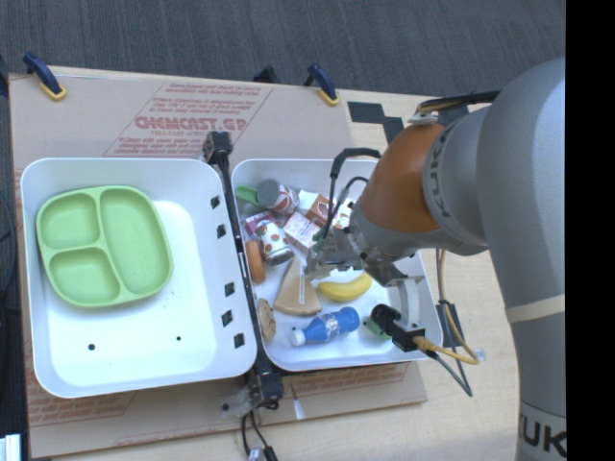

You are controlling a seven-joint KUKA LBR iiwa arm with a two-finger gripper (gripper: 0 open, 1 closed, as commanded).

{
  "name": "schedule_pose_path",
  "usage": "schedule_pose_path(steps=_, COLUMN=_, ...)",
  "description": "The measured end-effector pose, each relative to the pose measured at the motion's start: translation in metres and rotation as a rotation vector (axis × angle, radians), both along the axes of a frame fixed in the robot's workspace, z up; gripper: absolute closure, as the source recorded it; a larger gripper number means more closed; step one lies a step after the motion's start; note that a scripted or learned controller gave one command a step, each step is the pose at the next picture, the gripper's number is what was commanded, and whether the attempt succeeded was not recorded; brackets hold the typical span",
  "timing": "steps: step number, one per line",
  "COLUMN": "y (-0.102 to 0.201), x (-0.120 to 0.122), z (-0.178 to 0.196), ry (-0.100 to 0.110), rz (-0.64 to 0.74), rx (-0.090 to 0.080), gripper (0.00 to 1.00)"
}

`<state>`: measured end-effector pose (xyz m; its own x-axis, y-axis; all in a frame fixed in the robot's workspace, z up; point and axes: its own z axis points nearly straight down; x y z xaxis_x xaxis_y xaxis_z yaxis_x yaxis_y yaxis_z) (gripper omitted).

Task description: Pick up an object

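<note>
The end effector (322,257) sits low in the right bin (423,329), its opening hidden, beside a banana (344,287). Crowded items could block or deflect the grasp.

Bright, even light (perhaps slightly soft).

A divided tray (104,246) lies in the left bin (125,363). The right bin (336,353) holds a banana (344,287) at frame centre-right, a bottle (327,327) just below it, a wedge (295,296) to their left.
</note>
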<state>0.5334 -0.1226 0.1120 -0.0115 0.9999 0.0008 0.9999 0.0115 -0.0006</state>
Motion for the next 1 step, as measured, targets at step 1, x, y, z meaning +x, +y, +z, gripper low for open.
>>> schedule_pose_path(steps=1, y=-0.0409, x=-0.0573, z=0.0554, ry=0.002, rz=-0.008, rx=0.0, gripper=1.0)
